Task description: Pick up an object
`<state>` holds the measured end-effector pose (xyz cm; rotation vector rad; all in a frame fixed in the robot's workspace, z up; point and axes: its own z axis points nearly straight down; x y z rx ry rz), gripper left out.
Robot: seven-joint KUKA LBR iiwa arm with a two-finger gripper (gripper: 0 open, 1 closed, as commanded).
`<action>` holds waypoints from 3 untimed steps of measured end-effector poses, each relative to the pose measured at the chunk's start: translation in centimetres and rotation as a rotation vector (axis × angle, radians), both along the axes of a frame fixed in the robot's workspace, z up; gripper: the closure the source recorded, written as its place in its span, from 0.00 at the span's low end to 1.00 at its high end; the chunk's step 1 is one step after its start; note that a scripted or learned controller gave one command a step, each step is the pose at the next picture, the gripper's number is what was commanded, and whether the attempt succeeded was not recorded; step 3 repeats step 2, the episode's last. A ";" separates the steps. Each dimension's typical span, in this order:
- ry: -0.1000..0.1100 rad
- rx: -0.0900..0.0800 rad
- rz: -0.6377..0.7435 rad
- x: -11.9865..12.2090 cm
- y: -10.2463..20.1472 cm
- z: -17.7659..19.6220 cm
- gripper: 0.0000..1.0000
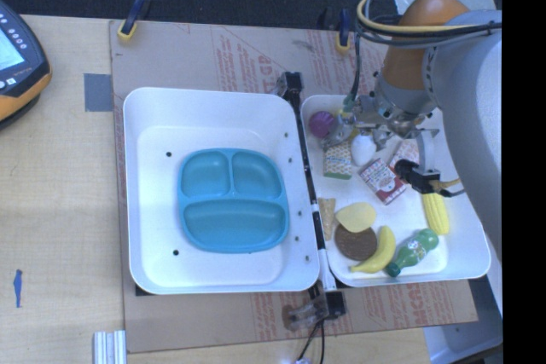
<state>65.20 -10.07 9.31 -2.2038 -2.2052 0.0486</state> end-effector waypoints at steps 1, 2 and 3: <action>0.001 -0.001 0.008 -0.2 0.0 0.9 1.00; -0.038 0.008 0.008 -3.7 6.6 10.4 1.00; -0.038 0.008 0.008 -3.7 6.6 10.4 1.00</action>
